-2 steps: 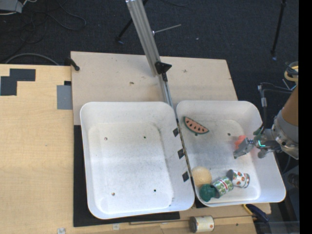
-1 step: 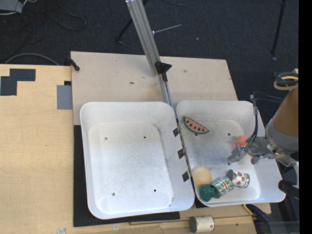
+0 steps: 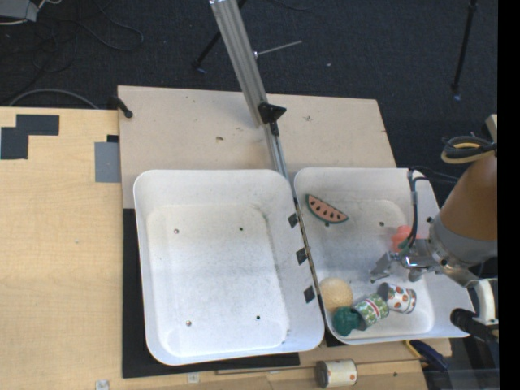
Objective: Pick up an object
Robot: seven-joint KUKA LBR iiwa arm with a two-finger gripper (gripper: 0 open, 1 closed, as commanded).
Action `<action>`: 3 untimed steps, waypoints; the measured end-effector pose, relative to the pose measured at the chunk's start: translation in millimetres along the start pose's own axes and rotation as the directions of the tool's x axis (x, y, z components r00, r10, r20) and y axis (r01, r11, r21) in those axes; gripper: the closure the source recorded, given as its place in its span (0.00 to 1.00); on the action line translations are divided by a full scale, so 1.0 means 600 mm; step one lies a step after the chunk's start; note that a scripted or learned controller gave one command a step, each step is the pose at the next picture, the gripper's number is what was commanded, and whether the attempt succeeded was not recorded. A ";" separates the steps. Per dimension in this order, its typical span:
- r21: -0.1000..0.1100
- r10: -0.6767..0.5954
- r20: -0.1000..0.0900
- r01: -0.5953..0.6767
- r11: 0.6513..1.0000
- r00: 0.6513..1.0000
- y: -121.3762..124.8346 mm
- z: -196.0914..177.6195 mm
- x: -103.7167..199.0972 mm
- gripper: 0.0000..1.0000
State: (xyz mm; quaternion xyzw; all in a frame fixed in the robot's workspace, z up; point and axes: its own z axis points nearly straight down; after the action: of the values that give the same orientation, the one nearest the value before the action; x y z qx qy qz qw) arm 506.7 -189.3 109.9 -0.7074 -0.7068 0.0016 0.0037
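Note:
The right bin (image 3: 422, 325) holds several small objects. A watermelon-slice toy (image 3: 327, 210) lies near its back left. A tan ball (image 3: 335, 290) and a dark green lump (image 3: 347, 321) sit at the front left, beside a green-and-white can (image 3: 372, 309) lying on its side and a white cup with red marks (image 3: 401, 299). An orange-red piece (image 3: 401, 236) rests near the right wall. My gripper (image 3: 400, 265) hangs low over the bin's right half, just above the cup and can and just in front of the orange-red piece. Nothing shows as held.
The left bin (image 3: 154, 187) lies alongside, with a divider of black clips (image 3: 299, 254) between the two. A slanted aluminium post (image 3: 244, 63) rises behind the bins. A small tan cylinder (image 3: 335, 372) lies on the bench in front of the right bin.

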 end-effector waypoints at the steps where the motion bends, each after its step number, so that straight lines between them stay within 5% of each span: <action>1: -0.005 0.001 0.002 -0.001 1.000 1.000 0.001 0.030 0.001 0.00; 2: -0.004 0.006 0.000 -0.006 1.000 1.000 0.000 0.013 0.000 1.00; 3: -0.010 0.000 0.004 0.000 1.000 1.000 0.008 -0.076 -0.017 1.00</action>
State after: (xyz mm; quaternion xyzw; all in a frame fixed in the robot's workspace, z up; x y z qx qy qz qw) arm 511.8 -199.8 155.3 -0.7074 -0.7068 -0.0004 -0.0012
